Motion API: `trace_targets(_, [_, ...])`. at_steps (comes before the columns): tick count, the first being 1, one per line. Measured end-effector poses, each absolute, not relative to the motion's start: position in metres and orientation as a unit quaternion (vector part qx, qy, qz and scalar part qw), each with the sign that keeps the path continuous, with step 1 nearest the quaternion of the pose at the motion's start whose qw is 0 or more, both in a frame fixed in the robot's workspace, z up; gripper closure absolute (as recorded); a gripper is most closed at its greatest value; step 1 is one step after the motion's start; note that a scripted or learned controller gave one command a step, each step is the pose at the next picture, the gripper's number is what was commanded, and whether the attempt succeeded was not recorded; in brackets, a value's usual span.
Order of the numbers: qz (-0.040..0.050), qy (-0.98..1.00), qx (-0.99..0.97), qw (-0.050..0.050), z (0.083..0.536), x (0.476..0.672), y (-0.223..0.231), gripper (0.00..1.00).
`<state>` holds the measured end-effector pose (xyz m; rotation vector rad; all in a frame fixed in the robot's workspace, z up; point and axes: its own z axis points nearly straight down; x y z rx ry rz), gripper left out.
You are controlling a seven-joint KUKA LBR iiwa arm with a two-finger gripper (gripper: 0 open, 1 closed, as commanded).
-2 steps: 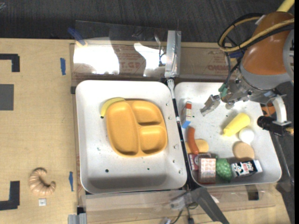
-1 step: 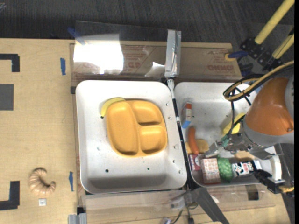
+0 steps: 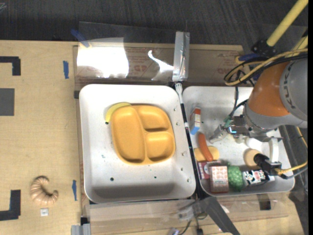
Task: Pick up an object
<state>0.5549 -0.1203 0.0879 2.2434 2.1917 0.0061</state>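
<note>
Grey metal, the two-finger gripper (image 3: 234, 129) hangs low over the right white bin (image 3: 211, 98); whether its jaws are parted or holding anything cannot be told from above. Just beside them, towards the bin's left wall, lies an orange-red sausage-shaped toy (image 3: 205, 146) on a tan round piece (image 3: 200, 154). Nearer the front wall sit a red-and-white box (image 3: 218, 175) and a green ball (image 3: 235, 177).

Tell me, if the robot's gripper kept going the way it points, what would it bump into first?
The gripper points left across the right bin. Going straight on, it would probably first meet the orange sausage-shaped toy, or the white tube if aimed a little higher. Depth is unclear from above.
</note>
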Motion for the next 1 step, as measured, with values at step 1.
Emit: trace_targets(1, [0.0020,0.671,0.742,0.003,0.0874,0.6095,-0.1104,0.00])
